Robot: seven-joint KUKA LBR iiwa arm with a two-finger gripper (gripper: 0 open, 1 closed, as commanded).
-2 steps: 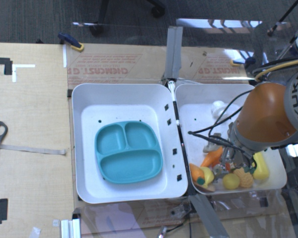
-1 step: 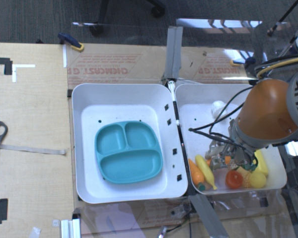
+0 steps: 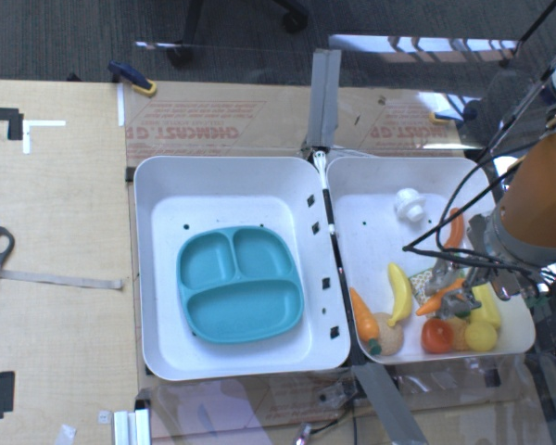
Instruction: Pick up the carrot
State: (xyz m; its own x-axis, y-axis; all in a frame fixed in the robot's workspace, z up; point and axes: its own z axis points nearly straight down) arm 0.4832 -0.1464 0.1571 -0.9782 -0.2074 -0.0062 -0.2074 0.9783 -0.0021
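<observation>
We observe the arm (image 3: pixel 537 197) at the right: a broad orange band above a grey wrist section. We note thin black cables (image 3: pixel 463 202) looping beside it, and metallic grey gripper (image 3: pixel 454 290) hardware below the wrist.

One fixed camera looks down on me from above the tabletop (image 3: pixel 56 211), tilted so the floor shows past the far edge. It sits far enough back to take in both white bins: the left bin (image 3: pixel 148 276) and the right bin (image 3: pixel 371 179). My arm (image 3: pixel 537 193) enters from its right side.
</observation>
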